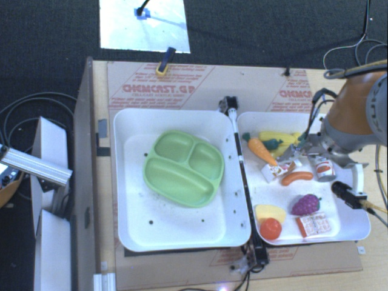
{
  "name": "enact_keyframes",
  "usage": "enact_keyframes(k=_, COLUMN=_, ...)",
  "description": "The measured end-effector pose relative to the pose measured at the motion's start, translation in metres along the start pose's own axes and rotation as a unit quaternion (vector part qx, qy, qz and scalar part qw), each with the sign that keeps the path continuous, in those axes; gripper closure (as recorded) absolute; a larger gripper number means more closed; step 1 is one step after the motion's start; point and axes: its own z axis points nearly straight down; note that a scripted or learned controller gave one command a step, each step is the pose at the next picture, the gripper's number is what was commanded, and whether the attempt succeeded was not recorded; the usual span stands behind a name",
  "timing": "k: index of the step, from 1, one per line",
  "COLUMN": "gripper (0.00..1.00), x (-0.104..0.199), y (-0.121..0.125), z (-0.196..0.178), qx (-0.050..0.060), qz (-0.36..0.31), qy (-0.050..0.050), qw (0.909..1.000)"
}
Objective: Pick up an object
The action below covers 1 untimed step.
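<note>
The tool (301, 154) hung low in the right bin (362, 226) beside the carrot (262, 151); its grip state could not be determined.

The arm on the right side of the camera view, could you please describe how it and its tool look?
The arm is bulky and rounded, with an orange band over a grey section. Thin dark cables loop along its left side down towards the tool, a small grey metallic part low over the right bin. I see no lettering on it at this size.
</note>
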Motion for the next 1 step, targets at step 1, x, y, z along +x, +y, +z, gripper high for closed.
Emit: enact_keyframes(k=1, gripper=0.0, x=0.0163, y=-0.0097, z=0.0059, qx=-0.005, qz=0.001, qy=-0.001, qw=1.0)
